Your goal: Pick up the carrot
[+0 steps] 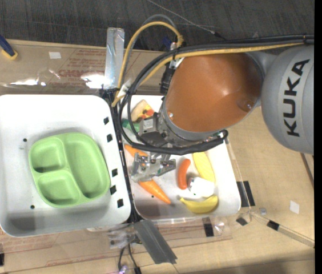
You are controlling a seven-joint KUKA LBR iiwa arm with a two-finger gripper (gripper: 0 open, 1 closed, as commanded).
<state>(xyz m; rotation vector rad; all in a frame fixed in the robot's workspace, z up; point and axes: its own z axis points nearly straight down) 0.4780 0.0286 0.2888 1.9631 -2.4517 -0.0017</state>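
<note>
The pincer hangs low in the right bin. I cannot tell if it is open or shut. The carrot lies just under it in the picture, close to its tip, and nothing is squeezing it. A bit further right are a red pepper and two bananas. Far off to the left, a green tray sits in the left bin.

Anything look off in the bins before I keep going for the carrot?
Nothing stands out. The carrot lies flat in the right bin beside the claw, among other toy food. The green tray sits level in the left bin.
</note>
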